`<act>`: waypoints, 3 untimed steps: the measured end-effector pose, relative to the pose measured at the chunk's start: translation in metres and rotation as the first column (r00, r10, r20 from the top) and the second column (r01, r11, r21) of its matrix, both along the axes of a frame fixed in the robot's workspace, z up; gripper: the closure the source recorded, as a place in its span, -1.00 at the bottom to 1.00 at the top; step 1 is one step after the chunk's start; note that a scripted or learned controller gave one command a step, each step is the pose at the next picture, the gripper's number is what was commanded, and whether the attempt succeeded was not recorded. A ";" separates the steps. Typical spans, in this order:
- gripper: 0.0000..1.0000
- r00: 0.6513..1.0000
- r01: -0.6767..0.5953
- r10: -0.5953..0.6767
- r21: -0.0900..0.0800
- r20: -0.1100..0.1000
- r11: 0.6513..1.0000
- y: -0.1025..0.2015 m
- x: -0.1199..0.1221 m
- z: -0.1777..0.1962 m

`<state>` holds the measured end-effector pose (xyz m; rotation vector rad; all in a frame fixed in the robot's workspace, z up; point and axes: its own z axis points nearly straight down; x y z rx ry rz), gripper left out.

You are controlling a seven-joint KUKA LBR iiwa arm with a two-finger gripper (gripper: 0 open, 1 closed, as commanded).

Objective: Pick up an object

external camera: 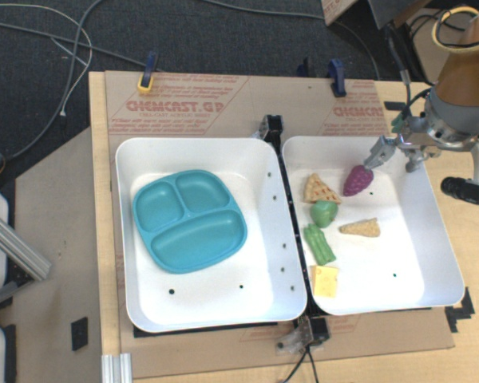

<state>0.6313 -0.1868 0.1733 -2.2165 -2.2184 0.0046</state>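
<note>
Tool near right bin's far edge, grip state unclear; could nudge purple toy aside, missing grasp

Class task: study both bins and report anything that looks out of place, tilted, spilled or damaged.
Nothing is spilled or broken. The teal plate sits slightly askew in the left bin. The purple toy in the right bin lies right at the tool, tilted.

My gripper looks like grey metal. The two bins look like smooth white plastic, a bit shiny. The blue plate looks like smooth plastic too. The bench top looks like brown cardboard, flat and dull, with red print.
</note>
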 end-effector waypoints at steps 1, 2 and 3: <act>-1.00 1.000 0.000 0.000 0.000 -0.001 1.000 0.000 -0.002 -0.064; 1.00 1.000 0.000 0.000 -0.002 0.008 1.000 0.000 0.001 -0.047; 1.00 1.000 0.000 0.000 -0.004 0.014 1.000 -0.005 0.012 0.008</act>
